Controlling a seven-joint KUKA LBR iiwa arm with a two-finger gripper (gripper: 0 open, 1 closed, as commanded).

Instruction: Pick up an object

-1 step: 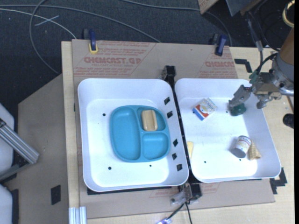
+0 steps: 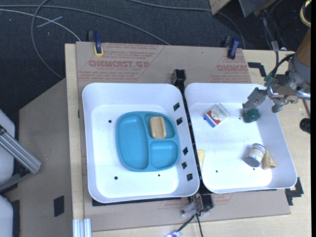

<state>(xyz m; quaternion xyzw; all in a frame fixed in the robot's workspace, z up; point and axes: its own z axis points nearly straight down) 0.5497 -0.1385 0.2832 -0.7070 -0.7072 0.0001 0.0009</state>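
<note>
Objects for picking lie loose in the right bin (image 2: 276, 132), and the nearest to the tool is a small dark green knob-like thing (image 2: 251, 115) at about one o'clock in that bin, touching or just under the tip of the gripper (image 2: 254, 102). The gripper comes in from the three o'clock side of the bench, tilted down toward the bin floor, which suits a reach for something small lying flat on it. From this slanted overhead view I cannot tell how far the tool is open, nor whether the green thing sits between its tips or merely beside them, so no hold can be claimed. Moving outward, a small red, white and blue packet (image 2: 216, 115) lies toward nine o'clock from the gripper, well apart from the green thing and clear of the bin wall, so it would be easy to approach from above. Toward six o'clock, near the lower right corner of the same bin, a small grey can (image 2: 255, 155) lies on its side with a tan cone (image 2: 268, 160) just beside it, apparently touching; that pair looks harder to separate cleanly. Across the central divider, the left bin (image 2: 98, 137) holds a blue divided plate (image 2: 136, 142) near its middle, with a tan bread-like piece (image 2: 158, 127) resting in the plate's upper right compartment. My guess is the green thing is the present target, given how close the tool is.
</note>
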